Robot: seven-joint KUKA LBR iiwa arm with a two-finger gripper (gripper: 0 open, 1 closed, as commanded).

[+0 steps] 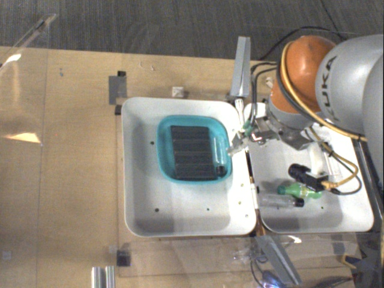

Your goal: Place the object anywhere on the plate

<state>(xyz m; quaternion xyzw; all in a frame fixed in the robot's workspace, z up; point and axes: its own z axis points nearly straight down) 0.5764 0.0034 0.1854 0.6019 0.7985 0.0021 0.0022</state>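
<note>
A teal square plate [162, 144] with rounded corners lies in the left bin [180, 218], toward its back. A dark ridged rectangular object [192, 153] rests flat on the plate and covers most of its middle. My gripper [236, 145] hangs over the plate's right rim, next to the divide between the two bins. It sits just to the right of the dark object. Nothing can be seen between its tips.
The right bin [354, 218] holds a small green object [294, 191] and a pale grey stick-like piece [277, 203] near its front. The arm's wrist covers that bin's back part. A grey post [241, 65] stands behind the bins.
</note>
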